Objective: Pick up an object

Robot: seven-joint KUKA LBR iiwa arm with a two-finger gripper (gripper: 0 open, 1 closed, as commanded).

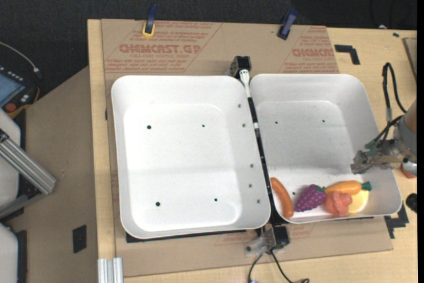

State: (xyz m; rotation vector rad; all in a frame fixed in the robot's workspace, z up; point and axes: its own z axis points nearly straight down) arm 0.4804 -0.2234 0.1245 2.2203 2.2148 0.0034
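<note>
Several toy foods lie along the near wall of the right bin. From left to right they are an orange sausage-shaped piece, a purple bunch of grapes, a red piece, an orange carrot with a green tip and a pale yellow piece. My gripper reaches in over the right bin's right rim, small and dark. It sits just above and to the right of the carrot, apart from it. Nothing shows in its grasp.
The left bin sits beside the right one, with a black hinge strip between them. Both rest on a cardboard sheet held by clamps. A black cable loops near the right rim.
</note>
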